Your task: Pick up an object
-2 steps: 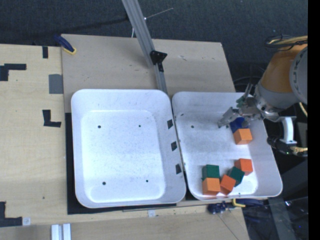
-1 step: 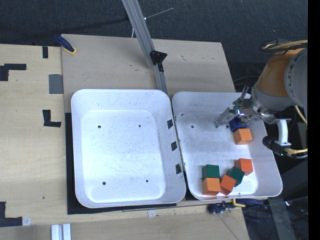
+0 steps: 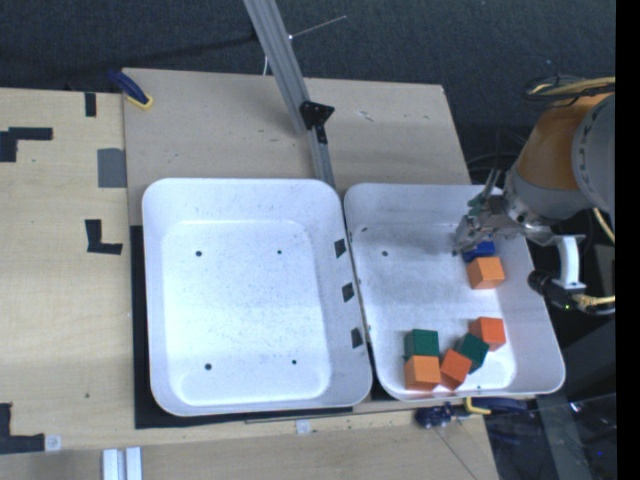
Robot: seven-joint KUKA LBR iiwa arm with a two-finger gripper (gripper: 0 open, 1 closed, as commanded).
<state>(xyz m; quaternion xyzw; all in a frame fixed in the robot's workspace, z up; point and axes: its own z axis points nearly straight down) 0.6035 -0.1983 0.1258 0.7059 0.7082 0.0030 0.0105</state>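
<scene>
My gripper (image 3: 474, 234) hangs low over the right bin (image 3: 400, 268), near its far right side. A small blue block (image 3: 480, 251) lies right under the fingertips, partly covered by them. An orange block (image 3: 486, 272) sits just in front of the blue one, touching it. Nearer the bin's front edge lies a cluster: a green block (image 3: 422, 342), an orange block (image 3: 422, 370), another orange block (image 3: 455, 366), a dark green block (image 3: 473, 349) and an orange block (image 3: 489, 331).
The left bin (image 3: 240, 298) stands beside the right one, sharing a rim in the middle. A grey metal pole (image 3: 285, 58) slants across the bench behind the bins. The arm's orange band (image 3: 555, 148) and cables lie at the right.
</scene>
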